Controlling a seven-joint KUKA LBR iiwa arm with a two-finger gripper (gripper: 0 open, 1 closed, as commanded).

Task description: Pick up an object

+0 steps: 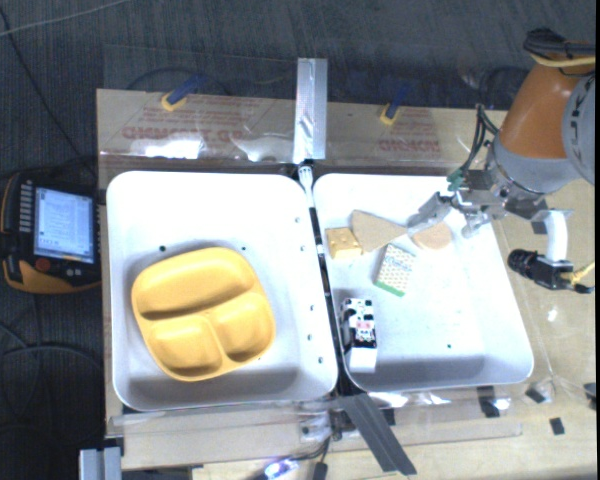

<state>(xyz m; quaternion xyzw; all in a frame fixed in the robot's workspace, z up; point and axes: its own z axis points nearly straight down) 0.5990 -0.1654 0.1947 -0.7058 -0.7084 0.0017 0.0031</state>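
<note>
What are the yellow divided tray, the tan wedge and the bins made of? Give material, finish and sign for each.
Yellow divided tray: likely moulded plastic; smooth, slightly glossy, with rounded compartments.
Tan wedge: possibly wood or foam; matte, flat faces, too small to settle.
Left bin and right bin: apparently white plastic; smooth, rounded rims, soft sheen.
</note>
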